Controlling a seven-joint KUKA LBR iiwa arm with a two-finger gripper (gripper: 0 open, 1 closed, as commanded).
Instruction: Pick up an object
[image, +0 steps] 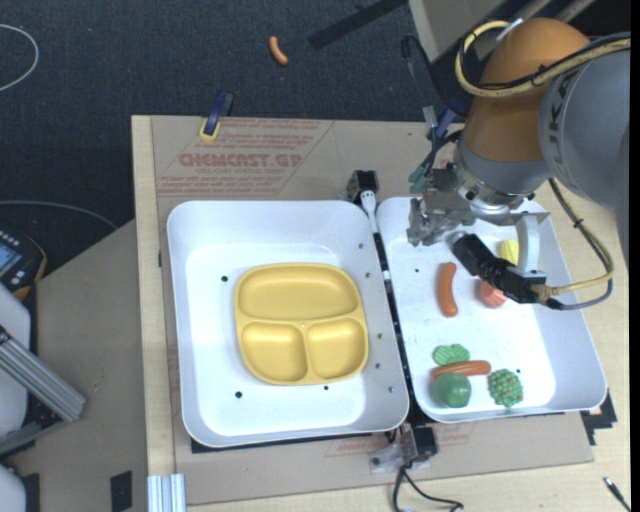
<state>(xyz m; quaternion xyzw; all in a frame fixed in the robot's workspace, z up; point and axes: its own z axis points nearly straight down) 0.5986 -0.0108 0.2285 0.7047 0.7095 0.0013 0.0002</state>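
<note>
Yellow plastic, moulded as a three-compartment tray (300, 322), is being shown lying flat in the middle of the left white bin (195, 300), clear of all four walls. Both bins are being carried side by side on a brown board laid over the tabletop (160, 160), with a blue and yellow clip (213, 117) fixed at the board's far left edge. An orange sausage-shaped piece (278, 50) is being seen on the dark floor beyond the board.

In the right white bin (570, 340), the candidate objects are being displayed: an orange-red sausage (447, 289) lying lengthwise near the bin's centre, and, at the near end, a cluster of a green leafy piece (450, 353), a second small sausage (461, 369), a round green item (452, 390) and a green textured piece (505, 387), the first three touching one another.

The gripper (428, 222) is being held over the far left corner of the right bin, above and apart from the central sausage. How far the fingers are parted cannot be told, and nothing is being seen between them. A pink object (490, 294) and a yellow one (510, 250) are being partly hidden beneath the wrist hardware.
</note>
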